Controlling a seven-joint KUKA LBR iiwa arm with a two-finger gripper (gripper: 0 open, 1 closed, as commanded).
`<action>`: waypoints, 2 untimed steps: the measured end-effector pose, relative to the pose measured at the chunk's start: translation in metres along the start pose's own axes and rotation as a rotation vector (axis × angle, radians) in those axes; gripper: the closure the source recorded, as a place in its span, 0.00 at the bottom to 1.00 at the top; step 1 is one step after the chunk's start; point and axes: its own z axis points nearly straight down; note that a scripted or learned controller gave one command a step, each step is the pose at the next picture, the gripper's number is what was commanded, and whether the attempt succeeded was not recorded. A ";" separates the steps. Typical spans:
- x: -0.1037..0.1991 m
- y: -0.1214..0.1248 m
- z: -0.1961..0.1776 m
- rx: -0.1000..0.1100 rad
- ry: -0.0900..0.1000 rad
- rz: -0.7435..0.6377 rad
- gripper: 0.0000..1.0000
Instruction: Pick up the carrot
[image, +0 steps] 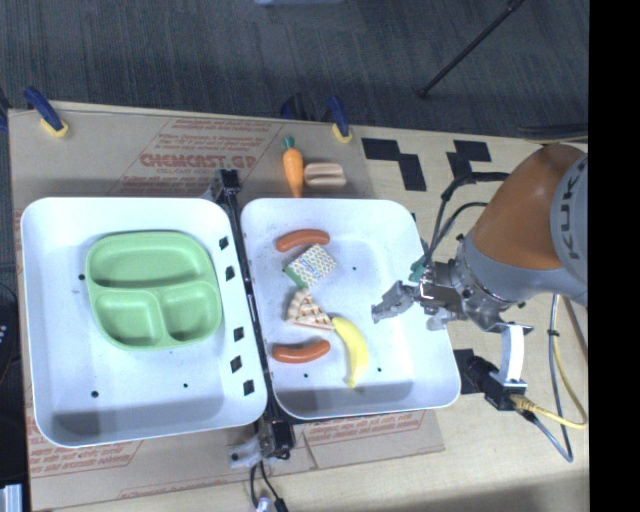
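Orange carrot (292, 172): one; sausages (302, 240): two; banana (350, 349): one.

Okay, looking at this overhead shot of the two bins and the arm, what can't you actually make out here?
- Gripper: small and blurred in the camera view; whether it is open or shut can't be told.
- Arm: cut off by the right edge.
- Carrot: lies outside the bins on the bench; fine detail too small.
- Patterned item in the right bin: too small to identify.
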 end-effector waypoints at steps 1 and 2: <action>-0.004 0.027 -0.125 -0.004 -0.002 -0.016 0.00; -0.018 0.002 -0.004 0.000 0.000 0.117 0.00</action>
